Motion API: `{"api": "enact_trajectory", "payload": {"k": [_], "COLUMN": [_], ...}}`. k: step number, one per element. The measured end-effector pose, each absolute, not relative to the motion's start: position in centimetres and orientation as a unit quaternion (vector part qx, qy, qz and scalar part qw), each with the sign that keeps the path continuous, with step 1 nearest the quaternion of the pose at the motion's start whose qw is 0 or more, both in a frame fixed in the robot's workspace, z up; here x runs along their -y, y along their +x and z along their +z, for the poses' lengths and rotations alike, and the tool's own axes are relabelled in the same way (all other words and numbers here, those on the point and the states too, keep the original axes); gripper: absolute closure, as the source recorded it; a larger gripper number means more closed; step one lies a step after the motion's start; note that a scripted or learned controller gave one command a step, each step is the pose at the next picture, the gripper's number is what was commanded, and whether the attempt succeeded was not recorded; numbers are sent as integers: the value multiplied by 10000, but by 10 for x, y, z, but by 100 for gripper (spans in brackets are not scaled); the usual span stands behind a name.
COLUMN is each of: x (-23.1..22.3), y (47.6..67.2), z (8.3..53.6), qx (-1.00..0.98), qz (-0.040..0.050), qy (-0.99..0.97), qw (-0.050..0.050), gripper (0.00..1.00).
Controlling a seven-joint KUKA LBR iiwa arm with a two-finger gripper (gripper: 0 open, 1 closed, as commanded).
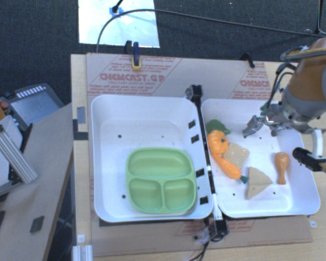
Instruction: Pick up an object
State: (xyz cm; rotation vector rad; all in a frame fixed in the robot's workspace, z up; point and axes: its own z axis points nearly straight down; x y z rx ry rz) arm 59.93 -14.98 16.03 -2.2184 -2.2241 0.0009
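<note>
Camera view: tool over right bin, grip state unclear; board reads "CHEMCAST GP".

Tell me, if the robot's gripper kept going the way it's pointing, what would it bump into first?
Probably the orange toy pumpkin by the divider. The gripper points left across the right bin, toward it. Its height is hard to judge, so it might pass over.

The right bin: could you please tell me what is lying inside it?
The right bin holds an orange toy with a green top, a carrot, two pale wedges and a drumstick. The gripper hangs over its far side, hiding the floor there.
</note>
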Motion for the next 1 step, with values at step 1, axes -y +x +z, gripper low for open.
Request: {"api": "enact_trajectory", "payload": {"k": [1], "x": [143], "y": [595], "z": [100], "qx": [7077], "qz": [8], "qy": [-7065], "qw": [13], "gripper": [0]}}
